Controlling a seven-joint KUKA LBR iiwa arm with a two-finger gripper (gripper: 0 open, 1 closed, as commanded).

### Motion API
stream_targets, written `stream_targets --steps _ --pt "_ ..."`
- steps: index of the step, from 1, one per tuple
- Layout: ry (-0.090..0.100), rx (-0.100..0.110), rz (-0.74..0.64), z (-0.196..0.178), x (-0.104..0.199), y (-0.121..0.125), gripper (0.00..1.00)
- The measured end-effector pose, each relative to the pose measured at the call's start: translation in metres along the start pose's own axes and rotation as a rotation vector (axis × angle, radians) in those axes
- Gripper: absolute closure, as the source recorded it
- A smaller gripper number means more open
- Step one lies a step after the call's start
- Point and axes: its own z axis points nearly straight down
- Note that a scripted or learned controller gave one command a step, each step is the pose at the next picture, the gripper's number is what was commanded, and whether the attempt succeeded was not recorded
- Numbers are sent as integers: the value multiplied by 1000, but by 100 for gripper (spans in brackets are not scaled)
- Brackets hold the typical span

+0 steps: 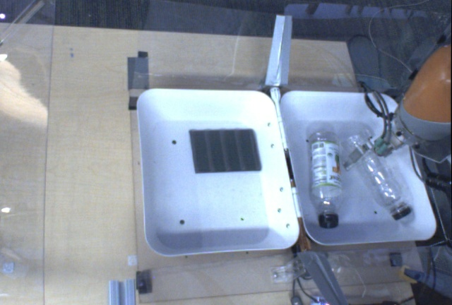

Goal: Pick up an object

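The bench (pixel 85 176) is light wood w/ a clear sheet over it (glare patches at the left). Two shallow white bins sit on it side by side, edges nearly touching: left bin (pixel 159 176), right bin (pixel 300 113). A grey upright bar (pixel 279 49) stands at the far end of the seam btwn them. Small dark brackets (pixel 139 70) sit on the bench by the left bin's far-left corner, another (pixel 143 282) near its front-left corner.
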Motion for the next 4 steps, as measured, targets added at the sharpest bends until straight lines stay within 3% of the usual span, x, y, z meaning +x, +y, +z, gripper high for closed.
stream_targets --steps 1,2,3,4 --pt "-4 -4 -32 13 3 -6 0" --pt "-3 -4 -17 15 -9 51 0" --pt "-5 -5 -138 13 14 3 0" --pt "-4 -4 22 14 4 23 0"
